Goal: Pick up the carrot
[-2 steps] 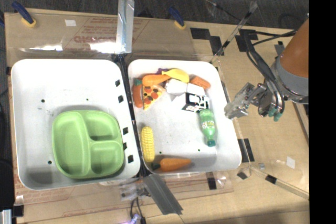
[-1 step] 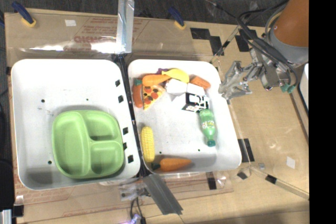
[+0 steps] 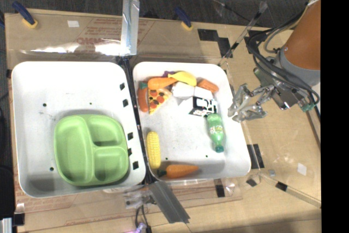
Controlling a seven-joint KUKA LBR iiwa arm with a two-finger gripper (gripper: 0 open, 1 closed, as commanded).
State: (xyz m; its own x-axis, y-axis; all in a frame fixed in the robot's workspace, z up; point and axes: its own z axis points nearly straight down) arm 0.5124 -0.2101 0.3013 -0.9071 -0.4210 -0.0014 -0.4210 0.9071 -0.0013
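Since the carrot [image 3: 181,171] looks stiff, light and tapered, its thick middle should be gripped; the hand [image 3: 246,106] is seen spread.

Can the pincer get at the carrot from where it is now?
Probably yes. The pincer hangs outside the right bin, and the carrot lies uncovered near the front wall, its end beside the corn, which may crowd the grip.
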